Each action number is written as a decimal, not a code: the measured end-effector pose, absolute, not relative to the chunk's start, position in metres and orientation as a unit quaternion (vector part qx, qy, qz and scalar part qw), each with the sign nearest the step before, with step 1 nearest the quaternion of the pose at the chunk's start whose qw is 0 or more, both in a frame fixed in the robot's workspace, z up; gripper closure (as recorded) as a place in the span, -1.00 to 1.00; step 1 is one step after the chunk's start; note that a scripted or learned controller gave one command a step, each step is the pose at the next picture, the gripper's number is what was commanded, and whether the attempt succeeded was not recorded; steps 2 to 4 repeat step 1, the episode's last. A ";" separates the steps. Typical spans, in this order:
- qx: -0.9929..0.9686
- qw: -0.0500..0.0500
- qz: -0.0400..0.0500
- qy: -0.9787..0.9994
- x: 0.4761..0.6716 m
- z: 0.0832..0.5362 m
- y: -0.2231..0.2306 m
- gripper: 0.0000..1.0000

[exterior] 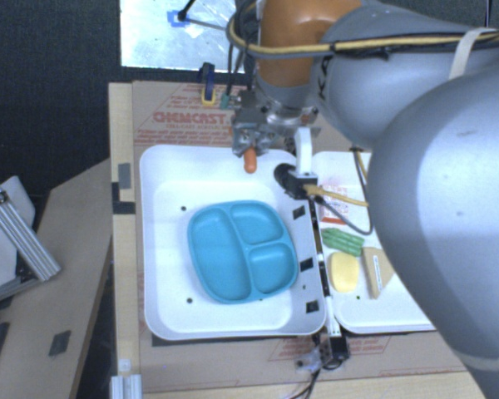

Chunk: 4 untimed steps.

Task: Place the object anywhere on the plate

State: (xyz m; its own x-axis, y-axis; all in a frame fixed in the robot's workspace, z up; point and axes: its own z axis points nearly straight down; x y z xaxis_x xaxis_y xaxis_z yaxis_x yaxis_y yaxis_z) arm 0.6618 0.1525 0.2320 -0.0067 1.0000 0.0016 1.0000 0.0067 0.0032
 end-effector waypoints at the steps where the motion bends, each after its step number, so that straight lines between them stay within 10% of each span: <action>1: 0.705 0.001 0.001 0.709 0.662 0.232 0.151 -1.00; 4: 0.705 0.001 0.001 0.709 0.662 0.232 0.151 -1.00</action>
